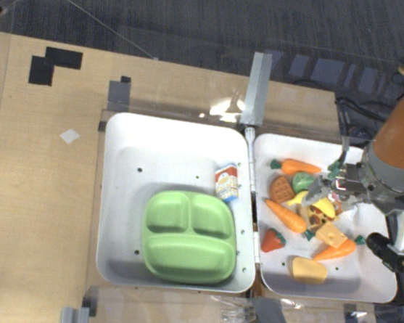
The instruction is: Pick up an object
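Jaws first: you cannot tell their state, since the gripper (332, 193) sits low amid the toy food in the right bin (372, 291). Under it you see a yellow, curved plastic piece (322, 208), smooth and glossy, touching an orange carrot (285, 216). Your left bin (122, 184) carries a matte green divided tray (189, 236).

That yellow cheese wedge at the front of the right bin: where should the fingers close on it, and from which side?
Come straight down on the cheese wedge, closing across its short width. It lies flat and apart from the pile, with bare floor of the right bin on its near and far sides, so the fingers likely fit there.
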Available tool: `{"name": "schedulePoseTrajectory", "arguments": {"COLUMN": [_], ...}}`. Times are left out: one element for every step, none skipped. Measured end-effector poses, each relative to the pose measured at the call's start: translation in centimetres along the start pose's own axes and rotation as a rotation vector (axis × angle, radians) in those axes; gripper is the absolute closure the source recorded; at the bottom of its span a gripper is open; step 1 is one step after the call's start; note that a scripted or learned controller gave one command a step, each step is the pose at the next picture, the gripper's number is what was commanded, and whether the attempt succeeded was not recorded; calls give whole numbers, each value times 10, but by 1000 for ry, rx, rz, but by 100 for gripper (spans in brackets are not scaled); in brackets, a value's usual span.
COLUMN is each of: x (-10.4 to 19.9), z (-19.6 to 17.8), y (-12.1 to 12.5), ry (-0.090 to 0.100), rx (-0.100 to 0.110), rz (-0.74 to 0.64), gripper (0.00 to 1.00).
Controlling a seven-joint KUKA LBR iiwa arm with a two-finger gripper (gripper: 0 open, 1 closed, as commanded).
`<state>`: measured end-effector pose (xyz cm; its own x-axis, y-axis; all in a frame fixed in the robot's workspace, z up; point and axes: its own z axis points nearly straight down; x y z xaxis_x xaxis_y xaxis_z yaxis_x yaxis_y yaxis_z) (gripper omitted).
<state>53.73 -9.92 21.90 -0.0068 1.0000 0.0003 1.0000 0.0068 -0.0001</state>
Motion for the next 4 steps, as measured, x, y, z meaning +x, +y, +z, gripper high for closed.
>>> {"name": "schedulePoseTrajectory", "arguments": {"x": [-15,3,2,73], "z": [107,124,113,20], "y": [18,3,7,46], "ry": [0,-13,-16,0], "rx": [-3,-29,-37,-3], "rz": [-26,-111,-111,-169], "gripper": [0,0,100,100]}}
